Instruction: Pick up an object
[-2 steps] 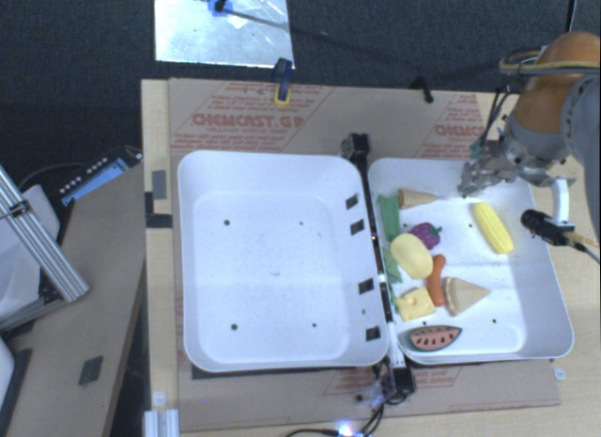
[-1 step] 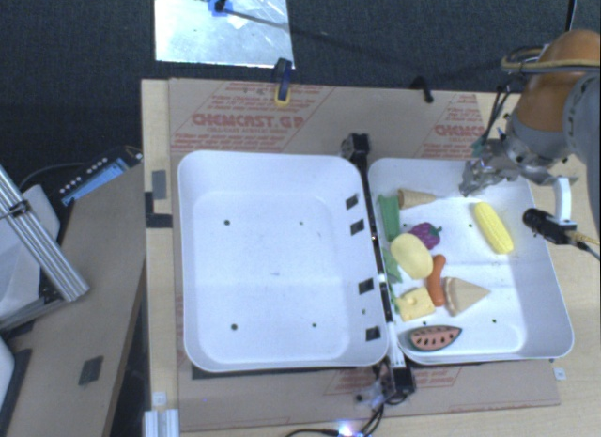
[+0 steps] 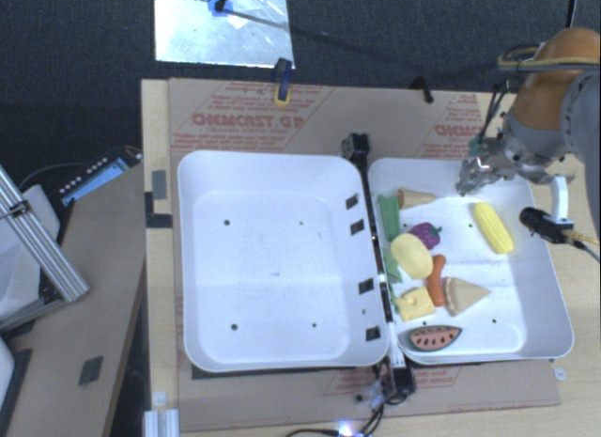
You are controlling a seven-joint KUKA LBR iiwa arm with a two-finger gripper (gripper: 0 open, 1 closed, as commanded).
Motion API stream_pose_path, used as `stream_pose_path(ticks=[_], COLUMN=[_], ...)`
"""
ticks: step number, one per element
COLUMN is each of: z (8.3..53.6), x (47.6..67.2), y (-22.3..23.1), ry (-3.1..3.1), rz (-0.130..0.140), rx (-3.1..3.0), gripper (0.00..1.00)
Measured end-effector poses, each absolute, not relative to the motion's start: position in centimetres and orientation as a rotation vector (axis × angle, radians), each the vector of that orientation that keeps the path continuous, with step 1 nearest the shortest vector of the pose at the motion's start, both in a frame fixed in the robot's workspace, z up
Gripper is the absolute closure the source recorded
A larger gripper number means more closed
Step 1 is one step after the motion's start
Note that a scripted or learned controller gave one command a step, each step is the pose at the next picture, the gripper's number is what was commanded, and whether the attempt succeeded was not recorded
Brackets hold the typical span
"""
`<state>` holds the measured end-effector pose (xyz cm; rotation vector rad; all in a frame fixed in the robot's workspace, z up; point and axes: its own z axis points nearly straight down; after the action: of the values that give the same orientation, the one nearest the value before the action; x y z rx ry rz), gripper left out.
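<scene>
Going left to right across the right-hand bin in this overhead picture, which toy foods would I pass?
Green vegetable → yellow lemon-like fruit → orange carrot → pale wedge → yellow corn cob. The other pieces overlap these in left-right position, so I leave them out.

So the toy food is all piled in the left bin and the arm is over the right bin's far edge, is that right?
Not quite. The camera view shows the toy food in the right bin, not the left bin. The arm is over the right bin's far edge, as you said.
</scene>
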<state>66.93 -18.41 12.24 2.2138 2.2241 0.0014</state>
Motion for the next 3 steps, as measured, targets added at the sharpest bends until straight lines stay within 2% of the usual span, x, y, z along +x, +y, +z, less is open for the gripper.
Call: stream_pose_path(ticks=[3], z=[11.3], x=[66.9], y=[-19.2], ry=[2.220], rz=[0.001], rx=[2.217], gripper=[1.00])
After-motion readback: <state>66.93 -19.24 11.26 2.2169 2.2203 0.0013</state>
